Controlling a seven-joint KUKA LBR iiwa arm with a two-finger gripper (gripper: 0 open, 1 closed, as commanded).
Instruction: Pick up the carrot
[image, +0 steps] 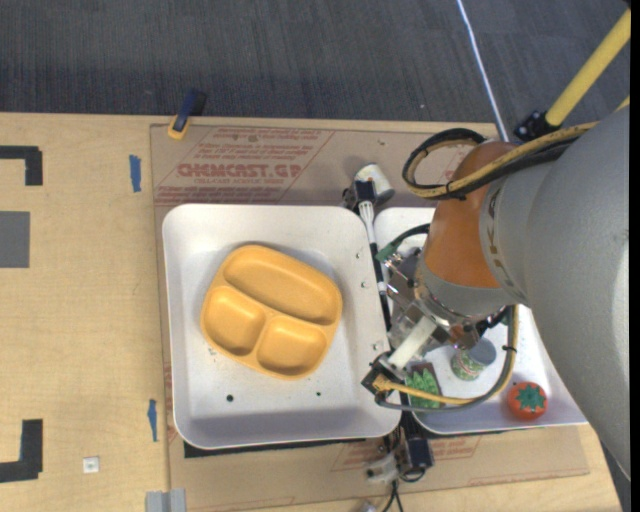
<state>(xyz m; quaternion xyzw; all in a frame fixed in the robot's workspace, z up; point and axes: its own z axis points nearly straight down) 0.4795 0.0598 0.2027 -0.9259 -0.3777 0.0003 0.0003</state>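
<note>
Brown bench (80, 300) carries two bins, and your grey arm (560, 250) covers most of the right bin (500, 418), so you cannot tell whether the gripper (440, 345) is open or closed. The pick looks not yet done: the small orange, green-topped thing, likely the carrot (527, 399), lies in that bin apart from the gripper, on its side away from the left bin (190, 330).

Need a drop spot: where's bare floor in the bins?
Left bin: bare strip along the near edge below the yellow divided plate, plus the far corners. Right bin: crowded, arm overhead, orange toy and small grey-topped item near its front.
</note>
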